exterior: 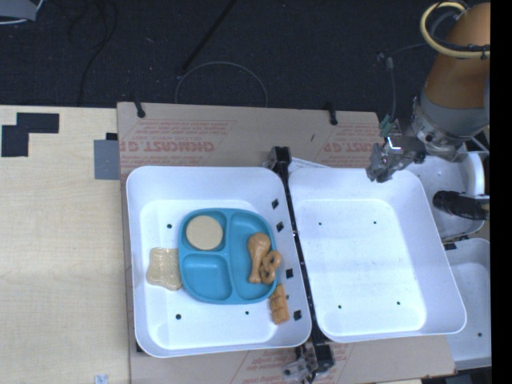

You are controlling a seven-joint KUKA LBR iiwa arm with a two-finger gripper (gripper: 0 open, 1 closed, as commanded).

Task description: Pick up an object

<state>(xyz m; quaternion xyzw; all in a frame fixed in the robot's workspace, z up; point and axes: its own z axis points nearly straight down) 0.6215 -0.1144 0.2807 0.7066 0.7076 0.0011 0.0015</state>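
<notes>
Now | gripper (382, 169) hovering over right bin's (376, 326) far rim, finger state unclear | blue tray (210, 282) sitting in left bin (152, 206), carrying round cookie (204, 232) and pretzel (262, 258)

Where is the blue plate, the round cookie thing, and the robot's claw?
blue plate (210, 282): camera view, bare lower-left compartment.
round cookie (203, 232): camera view, middle of its top face.
gripper (382, 169): camera view, at its fingertips.

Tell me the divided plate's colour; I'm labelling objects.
Blue. The plate shows best in the camera view, in the left bin.
</notes>
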